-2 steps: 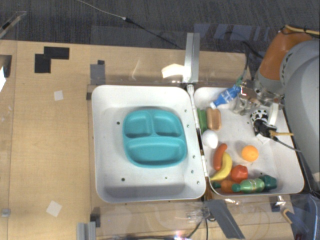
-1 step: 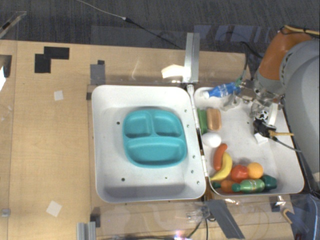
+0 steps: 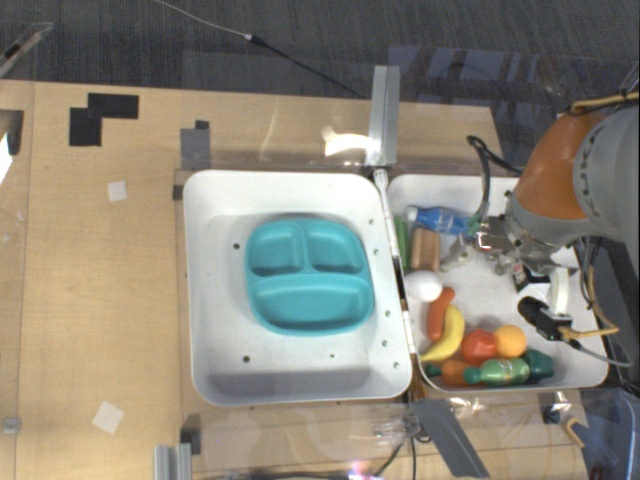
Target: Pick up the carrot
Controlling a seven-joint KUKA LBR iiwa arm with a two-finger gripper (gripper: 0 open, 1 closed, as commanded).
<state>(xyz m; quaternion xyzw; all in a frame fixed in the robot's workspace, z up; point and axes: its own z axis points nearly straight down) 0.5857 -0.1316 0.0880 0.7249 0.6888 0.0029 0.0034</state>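
Note:
The carrot (image 3: pixel 438 313) is a short orange-red piece lying lengthwise in the right bin (image 3: pixel 590 373), near its left wall. It lies between a white egg (image 3: pixel 425 287) above it and a banana (image 3: pixel 447 336) curving below it. My gripper (image 3: pixel 516 258) hangs over the right half of that bin, to the right of the carrot and apart from it, under the grey wrist with the orange band (image 3: pixel 553 173). The wrist and cables hide the gripper's tips from this angle.
The right bin also holds a blue bottle (image 3: pixel 442 219), a tan block (image 3: pixel 425 249), a green piece (image 3: pixel 401 240) along the left wall, a red fruit (image 3: pixel 479 345), an orange (image 3: pixel 510 341) and a green bottle (image 3: pixel 505 370). A teal divided plate (image 3: pixel 308 274) lies in the left bin (image 3: pixel 215 298).

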